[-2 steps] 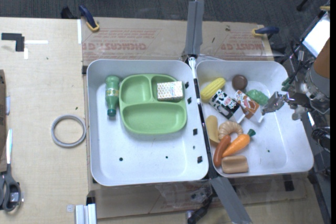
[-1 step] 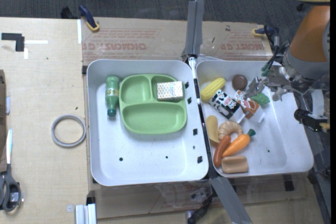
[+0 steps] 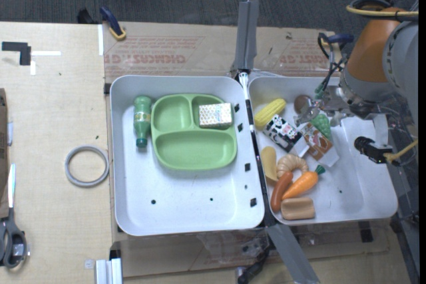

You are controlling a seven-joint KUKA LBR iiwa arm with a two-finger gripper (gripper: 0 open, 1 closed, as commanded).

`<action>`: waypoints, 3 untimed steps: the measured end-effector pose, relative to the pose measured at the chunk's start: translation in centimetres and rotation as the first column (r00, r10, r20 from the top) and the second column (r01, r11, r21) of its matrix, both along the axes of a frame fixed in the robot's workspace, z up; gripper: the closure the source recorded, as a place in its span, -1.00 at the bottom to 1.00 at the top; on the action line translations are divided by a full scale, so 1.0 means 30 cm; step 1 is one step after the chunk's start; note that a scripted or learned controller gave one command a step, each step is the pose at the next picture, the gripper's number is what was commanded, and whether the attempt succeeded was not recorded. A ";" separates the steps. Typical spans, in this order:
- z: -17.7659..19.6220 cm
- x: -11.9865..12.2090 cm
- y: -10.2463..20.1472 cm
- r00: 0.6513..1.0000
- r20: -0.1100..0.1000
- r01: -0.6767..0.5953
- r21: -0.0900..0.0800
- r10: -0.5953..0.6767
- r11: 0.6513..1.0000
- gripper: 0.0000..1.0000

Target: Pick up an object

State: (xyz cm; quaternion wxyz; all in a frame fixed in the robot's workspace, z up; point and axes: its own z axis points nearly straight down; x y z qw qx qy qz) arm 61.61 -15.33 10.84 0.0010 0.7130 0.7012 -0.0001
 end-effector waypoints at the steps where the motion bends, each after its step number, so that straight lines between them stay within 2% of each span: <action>1: -0.049 0.021 -0.092 0.999 0.003 0.044 0.000 -0.044 0.999 -1.00; 2: -0.020 0.022 -0.090 0.999 0.001 0.041 -0.002 -0.041 0.999 1.00; 3: 0.281 0.143 0.194 0.997 -0.001 0.078 0.000 -0.078 0.997 1.00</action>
